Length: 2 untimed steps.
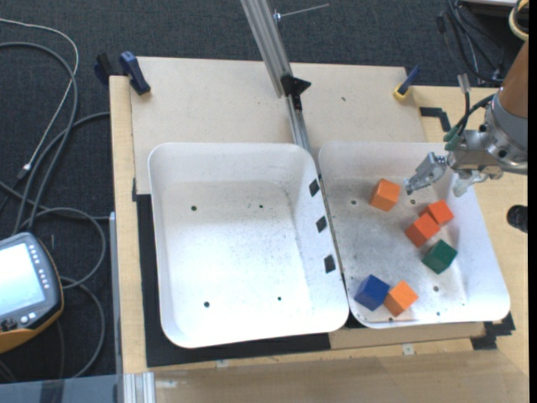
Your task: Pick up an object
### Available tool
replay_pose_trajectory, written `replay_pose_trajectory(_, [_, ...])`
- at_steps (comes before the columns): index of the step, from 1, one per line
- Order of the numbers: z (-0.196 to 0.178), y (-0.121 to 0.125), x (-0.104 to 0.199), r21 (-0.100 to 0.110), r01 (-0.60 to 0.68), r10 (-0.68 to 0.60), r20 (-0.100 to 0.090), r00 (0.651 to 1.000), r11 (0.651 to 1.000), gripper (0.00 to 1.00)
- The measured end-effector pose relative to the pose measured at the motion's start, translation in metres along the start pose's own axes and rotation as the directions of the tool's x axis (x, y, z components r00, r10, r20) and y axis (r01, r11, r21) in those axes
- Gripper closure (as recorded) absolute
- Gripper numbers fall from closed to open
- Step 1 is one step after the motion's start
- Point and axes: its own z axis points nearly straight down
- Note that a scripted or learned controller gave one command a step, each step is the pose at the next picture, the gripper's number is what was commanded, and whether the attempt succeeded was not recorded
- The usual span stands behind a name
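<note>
The right bin [478, 296] holds several small blocks. An orange cube [386, 195] lies near its upper left. Two orange-red blocks [430, 222] sit touching near the middle right, with a dark green cube [439, 256] just below them. A blue cube [371, 292] and another orange cube [402, 296] lie side by side at the front. My gripper [442, 180] hangs over the bin's upper right, open, with one finger [424, 175] reaching left toward the orange cube and the other at the right. Nothing sits between the fingers.
The left bin [168, 225] stands beside the right one, with black clips along the shared wall [323, 225]. A slanted metal rail [268, 40] crosses the back of the bench. Blue and yellow clamps [134, 70] sit at the board's far corners.
</note>
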Motion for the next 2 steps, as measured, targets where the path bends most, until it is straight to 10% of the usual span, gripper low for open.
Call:
replay_pose_trajectory(1, [0.137,0.084,-0.016,0.004,0.001,-0.001,0.001,1.000,1.000,0.00])
replay_pose_trajectory(2, [0.190,0.073,-0.013,0.009,-0.001,0.001,-0.002,1.000,1.000,0.00])
